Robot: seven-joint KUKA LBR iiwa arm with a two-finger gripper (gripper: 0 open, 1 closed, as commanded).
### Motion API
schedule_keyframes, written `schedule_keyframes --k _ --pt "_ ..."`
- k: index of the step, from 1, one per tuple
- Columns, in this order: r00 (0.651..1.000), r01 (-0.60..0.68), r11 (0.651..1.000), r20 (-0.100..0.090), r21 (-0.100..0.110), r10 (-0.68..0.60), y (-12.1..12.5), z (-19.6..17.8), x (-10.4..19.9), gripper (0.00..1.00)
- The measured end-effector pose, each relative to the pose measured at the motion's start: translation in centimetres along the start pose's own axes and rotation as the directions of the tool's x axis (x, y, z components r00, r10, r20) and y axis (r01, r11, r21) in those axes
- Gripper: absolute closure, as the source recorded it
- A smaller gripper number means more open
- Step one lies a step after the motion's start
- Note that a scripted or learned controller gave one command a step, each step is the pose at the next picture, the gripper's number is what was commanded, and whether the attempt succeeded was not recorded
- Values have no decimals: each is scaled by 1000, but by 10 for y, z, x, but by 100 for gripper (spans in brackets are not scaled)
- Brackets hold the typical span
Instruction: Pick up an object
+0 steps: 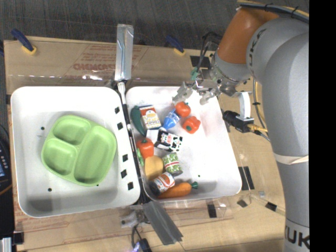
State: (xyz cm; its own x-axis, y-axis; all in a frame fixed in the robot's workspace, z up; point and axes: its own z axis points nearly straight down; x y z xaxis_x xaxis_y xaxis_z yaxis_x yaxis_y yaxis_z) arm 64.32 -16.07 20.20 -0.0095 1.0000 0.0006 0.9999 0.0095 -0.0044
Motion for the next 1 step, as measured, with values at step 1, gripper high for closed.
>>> schedule_keyframes --k 1 --pt "1000 23 1000 4 -12 -23 17 78 11 0"
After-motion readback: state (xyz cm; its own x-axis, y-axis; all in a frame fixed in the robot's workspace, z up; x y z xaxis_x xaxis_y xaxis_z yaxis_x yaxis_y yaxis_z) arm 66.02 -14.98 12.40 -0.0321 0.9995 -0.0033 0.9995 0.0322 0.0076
